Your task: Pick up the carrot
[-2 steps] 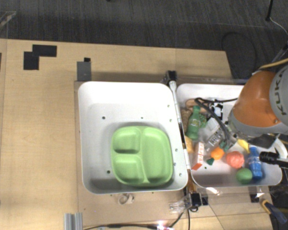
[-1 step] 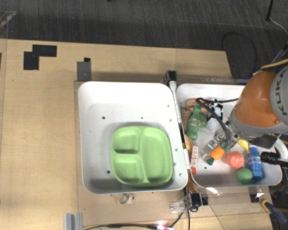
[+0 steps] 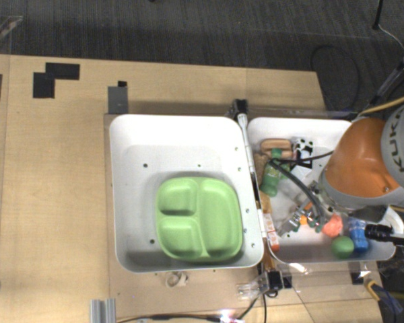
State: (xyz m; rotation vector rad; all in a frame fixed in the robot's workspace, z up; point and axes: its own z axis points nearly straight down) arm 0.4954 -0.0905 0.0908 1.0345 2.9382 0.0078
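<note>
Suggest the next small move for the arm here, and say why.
Probably a short lift straight up to check the grasp. The hand sits low in the right bin among the toys, with the orange carrot right beside it, but the view leaves unclear whether the carrot is held.

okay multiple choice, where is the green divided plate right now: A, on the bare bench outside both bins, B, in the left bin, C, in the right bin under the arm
B: the green divided plate lies flat inside the left bin, while the arm reaches over the right bin among the small items.
</note>
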